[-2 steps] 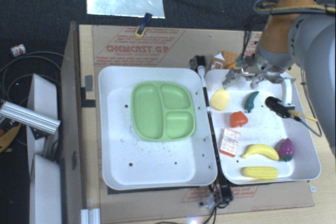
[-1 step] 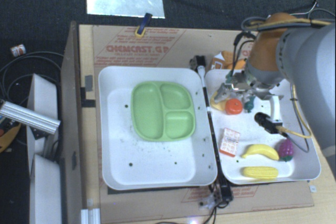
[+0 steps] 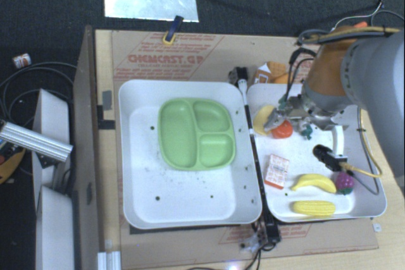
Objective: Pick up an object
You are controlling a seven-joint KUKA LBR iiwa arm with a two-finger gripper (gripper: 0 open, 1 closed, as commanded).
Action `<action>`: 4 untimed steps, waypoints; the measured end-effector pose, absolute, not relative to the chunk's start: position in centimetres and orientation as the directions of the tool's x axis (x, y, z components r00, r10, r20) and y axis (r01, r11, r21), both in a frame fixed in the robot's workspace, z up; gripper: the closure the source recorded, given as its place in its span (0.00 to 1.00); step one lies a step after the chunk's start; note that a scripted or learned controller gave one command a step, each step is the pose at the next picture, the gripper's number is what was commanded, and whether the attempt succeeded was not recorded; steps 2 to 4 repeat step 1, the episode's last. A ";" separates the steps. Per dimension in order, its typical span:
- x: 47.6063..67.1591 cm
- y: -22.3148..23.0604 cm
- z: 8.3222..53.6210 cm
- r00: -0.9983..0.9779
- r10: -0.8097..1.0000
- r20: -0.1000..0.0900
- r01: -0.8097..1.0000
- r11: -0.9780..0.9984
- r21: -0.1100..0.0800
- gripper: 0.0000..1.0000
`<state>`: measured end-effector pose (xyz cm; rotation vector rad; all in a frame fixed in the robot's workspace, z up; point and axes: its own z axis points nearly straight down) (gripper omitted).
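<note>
Divided plate [image 3: 195, 134] in left bin [image 3: 142, 199], banana [image 3: 313, 183], corn cob [image 3: 312, 207] in right bin [image 3: 370, 202]

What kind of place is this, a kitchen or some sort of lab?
Most likely a robot lab, not a kitchen: a grey arm works over two white bins on a cardboard-covered bench, the food looks like toys, such as the banana, and loose cables lie on dark carpet.

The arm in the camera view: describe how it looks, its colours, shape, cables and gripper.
The arm is a thick, rounded grey cylinder with a broad orange band above the wrist. Thin dark cables loop along the band and down to the gripper, a small boxy metal-grey assembly with dark fittings. A yellow cable runs over the top of the arm. No lettering or markings can be made out on it.
</note>
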<state>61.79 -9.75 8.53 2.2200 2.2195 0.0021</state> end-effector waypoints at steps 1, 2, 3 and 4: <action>62.0 -9.7 9.7 -0.002 1.000 -0.001 1.000 0.002 0.007 1.00; 62.0 -9.7 9.7 -0.002 1.000 -0.001 1.000 0.002 0.007 1.00; 62.0 -9.7 9.7 -0.002 1.000 -0.001 1.000 0.002 0.007 1.00; 62.0 -9.7 9.7 -0.002 1.000 -0.001 1.000 0.002 0.007 1.00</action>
